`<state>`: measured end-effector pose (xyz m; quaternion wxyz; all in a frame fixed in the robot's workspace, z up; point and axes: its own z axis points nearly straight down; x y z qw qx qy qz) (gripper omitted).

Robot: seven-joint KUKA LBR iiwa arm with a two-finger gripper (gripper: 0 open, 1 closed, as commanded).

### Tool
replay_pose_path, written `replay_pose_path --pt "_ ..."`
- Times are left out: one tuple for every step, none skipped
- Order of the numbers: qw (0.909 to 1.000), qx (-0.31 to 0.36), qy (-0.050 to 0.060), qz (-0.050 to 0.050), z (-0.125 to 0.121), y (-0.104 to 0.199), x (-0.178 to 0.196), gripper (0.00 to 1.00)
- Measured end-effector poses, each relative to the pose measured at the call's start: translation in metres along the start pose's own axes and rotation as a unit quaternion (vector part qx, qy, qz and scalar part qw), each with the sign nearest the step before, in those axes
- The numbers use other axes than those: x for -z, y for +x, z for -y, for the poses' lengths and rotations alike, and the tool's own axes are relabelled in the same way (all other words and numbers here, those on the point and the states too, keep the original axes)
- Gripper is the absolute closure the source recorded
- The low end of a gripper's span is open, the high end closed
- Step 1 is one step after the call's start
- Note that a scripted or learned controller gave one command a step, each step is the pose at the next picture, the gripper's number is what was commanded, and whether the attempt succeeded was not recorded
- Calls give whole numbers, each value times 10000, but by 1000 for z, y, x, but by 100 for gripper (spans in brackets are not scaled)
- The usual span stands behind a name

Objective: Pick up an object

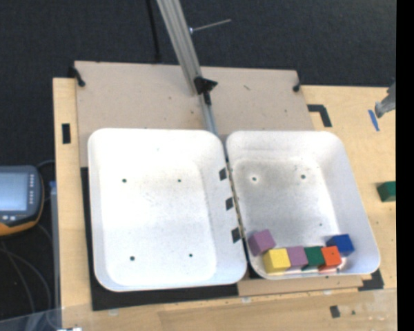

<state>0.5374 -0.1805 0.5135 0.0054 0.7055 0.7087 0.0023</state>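
The worktop (pixel 193 309) is a pale wooden board carrying two shallow white bins side by side. The left bin (pixel 159 209) shows a scuffed white floor with nothing for the task lying in it. The right bin (pixel 297 185) holds all the candidate objects, crowded along its near wall.

A slanted metal rail (pixel 183 43) crosses from the top of the view down to the seam between the bins. A grey handheld device (pixel 12 195) lies off the worktop at the left. A small green item (pixel 387 191) sits on the worktop beyond the right bin.

At the right edge, near the top, a small grey part of the tool (pixel 386 103) is visible, well apart from both bins — whether it is apart or together cannot be told from this much.

The objects, in the right bin: a purple block (pixel 262 241) standing slightly forward of the row, then a yellow block (pixel 277 260), a second purple block (pixel 297 256), a green block (pixel 314 257), an orange block (pixel 330 256) and a blue block (pixel 341 243).

Assessment: the pick is not yet begun; nothing is held. The next move calls for travel over the right bin and a descent on one block. The row is tightly packed, touching or nearly so — the forward purple block appears the most accessible target.
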Motion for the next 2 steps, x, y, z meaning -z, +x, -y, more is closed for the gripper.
replay_pose_path --pt "10000 3 30 -2 -75 -1 15 0" --pt "10000 -2 32 -1 -120 -11 33 0"
